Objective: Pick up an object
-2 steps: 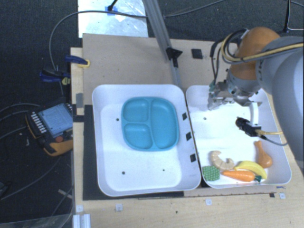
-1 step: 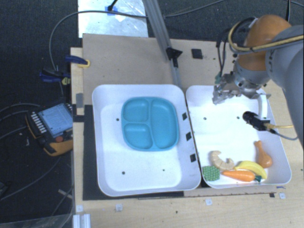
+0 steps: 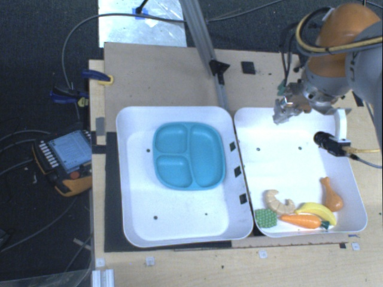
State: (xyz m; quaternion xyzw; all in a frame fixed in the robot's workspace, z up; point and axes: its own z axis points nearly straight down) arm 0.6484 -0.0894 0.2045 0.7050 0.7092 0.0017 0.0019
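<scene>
My gripper [image 3: 283,113] hangs over the far left part of the right bin [image 3: 299,160], with nothing visible between its fingers. Toy foods lie clustered in that bin's near corner, well away from the gripper: an orange carrot [image 3: 301,221], a yellow banana [image 3: 315,210], a tan peanut-shaped piece [image 3: 279,202], a green textured piece [image 3: 266,218] and a brown drumstick [image 3: 331,195].
The left bin [image 3: 134,220] holds a blue divided plate [image 3: 188,155]. A grey pole [image 3: 200,28] slants across the back of the bench. Clamps and a handheld device [image 3: 66,157] lie off the bench to the left.
</scene>
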